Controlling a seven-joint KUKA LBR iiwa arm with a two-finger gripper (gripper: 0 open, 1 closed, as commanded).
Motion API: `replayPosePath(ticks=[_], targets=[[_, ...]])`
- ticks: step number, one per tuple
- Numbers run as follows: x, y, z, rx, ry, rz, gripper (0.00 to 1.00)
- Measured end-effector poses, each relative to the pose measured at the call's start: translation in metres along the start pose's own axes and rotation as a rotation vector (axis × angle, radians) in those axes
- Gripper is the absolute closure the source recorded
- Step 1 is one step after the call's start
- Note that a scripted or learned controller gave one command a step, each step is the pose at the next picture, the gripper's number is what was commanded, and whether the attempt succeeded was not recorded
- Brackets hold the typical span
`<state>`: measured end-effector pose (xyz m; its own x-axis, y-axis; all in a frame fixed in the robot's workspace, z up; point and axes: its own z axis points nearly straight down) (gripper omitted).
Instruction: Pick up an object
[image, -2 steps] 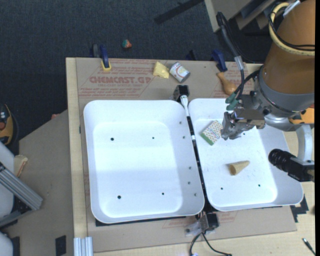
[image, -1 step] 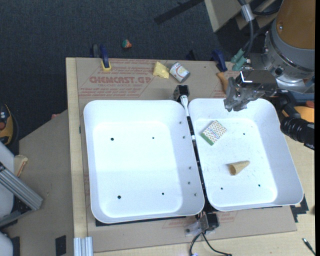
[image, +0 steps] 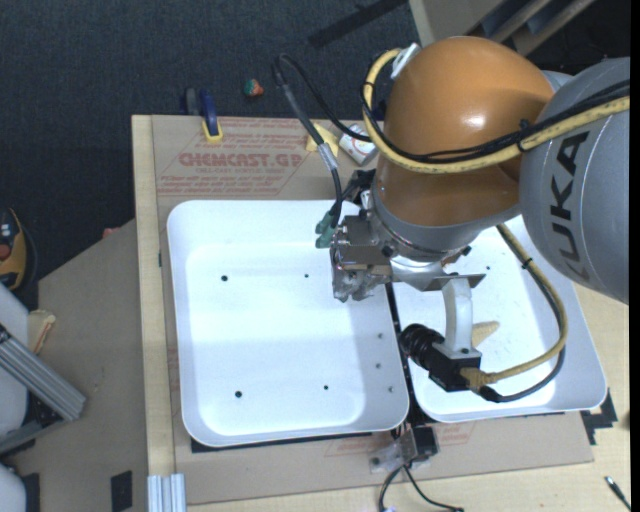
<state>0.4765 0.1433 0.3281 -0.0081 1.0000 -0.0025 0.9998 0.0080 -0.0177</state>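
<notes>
My gripper (image: 350, 282) hangs low over the right side of the left white bin (image: 260, 340), close to the rim it shares with the right bin (image: 560, 330). Nothing shows held under it. A small tan wedge-shaped object (image: 487, 334) lies in the right bin, to the right of the gripper and apart from it. The big wrist with its orange band (image: 460, 110) hides much of the right bin's far half.
A brown printed board (image: 240, 155) lies behind the bins, with a blue clamp (image: 208, 112) at its far edge. A small green and red item (image: 254, 88) sits on the dark floor beyond. A metal rail (image: 35, 375) stands off the bench at left.
</notes>
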Motion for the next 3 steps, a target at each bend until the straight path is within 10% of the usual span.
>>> replayPosePath(ticks=[1,2,3], targets=[[0.047,0.002,-0.063,-0.024,0.006,0.002,1.0],[0.083,0.002,0.026,-0.006,-0.001,0.004,1.0],[0.081,0.002,-0.135,-0.036,0.012,0.006,1.0]])
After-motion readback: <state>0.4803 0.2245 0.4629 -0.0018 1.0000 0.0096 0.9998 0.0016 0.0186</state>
